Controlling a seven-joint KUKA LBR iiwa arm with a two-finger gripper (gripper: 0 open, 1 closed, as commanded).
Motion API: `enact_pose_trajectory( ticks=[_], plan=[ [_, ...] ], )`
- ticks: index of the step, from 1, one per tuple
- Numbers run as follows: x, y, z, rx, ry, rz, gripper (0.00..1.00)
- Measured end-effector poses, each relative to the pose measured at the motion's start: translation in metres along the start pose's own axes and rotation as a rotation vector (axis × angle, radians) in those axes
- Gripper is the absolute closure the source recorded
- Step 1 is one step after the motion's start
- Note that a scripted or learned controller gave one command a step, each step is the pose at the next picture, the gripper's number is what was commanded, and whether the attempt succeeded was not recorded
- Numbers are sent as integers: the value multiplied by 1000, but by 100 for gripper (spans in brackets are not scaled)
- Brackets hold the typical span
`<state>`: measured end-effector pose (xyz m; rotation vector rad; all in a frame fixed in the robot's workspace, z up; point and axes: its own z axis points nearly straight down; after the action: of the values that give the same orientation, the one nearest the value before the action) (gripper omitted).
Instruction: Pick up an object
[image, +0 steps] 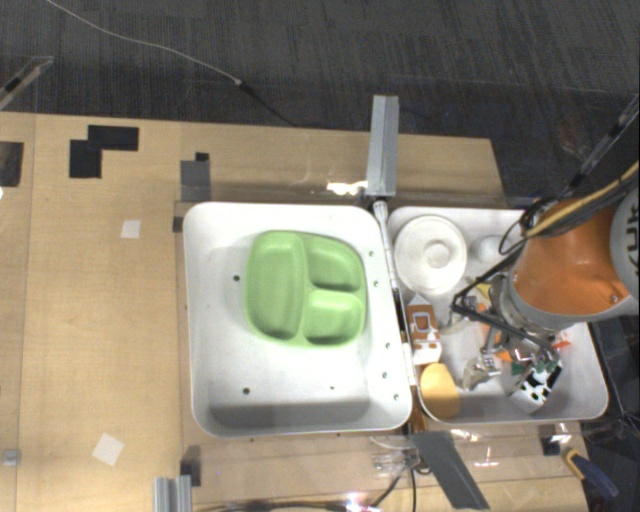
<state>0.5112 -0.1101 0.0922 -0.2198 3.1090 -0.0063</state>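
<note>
Currently the gripper (497, 365) is lowered into the right bin (590, 400) among small clutter; the jaws' state cannot be told. A green divided tray (303, 287) is seen in the left bin (215, 330).

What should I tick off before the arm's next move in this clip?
1. Hand inside right white bin: ok.
2. Object seen between its fingers: cannot tell, wrist and cables cover them.
3. Round yellow-orange object within reach at the bin's near left corner: ok.
4. White round lidded container standing apart from the hand: ok.
5. Green three-compartment plastic tray lying flat in left white bin: ok.
</note>
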Motion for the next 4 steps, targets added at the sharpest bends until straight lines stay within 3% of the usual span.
enact_pose_trajectory(
  ticks=[1, 2, 3, 4],
  plan=[
    [12, -28, 0, -1, 1, 47, 0],
    [-4, 16, 0, 0, 0, 42, 0],
    [-11, 20, 0, 2, 7, 90, 0],
    [-8, 26, 0, 0, 5, 235, 0]
  ],
)
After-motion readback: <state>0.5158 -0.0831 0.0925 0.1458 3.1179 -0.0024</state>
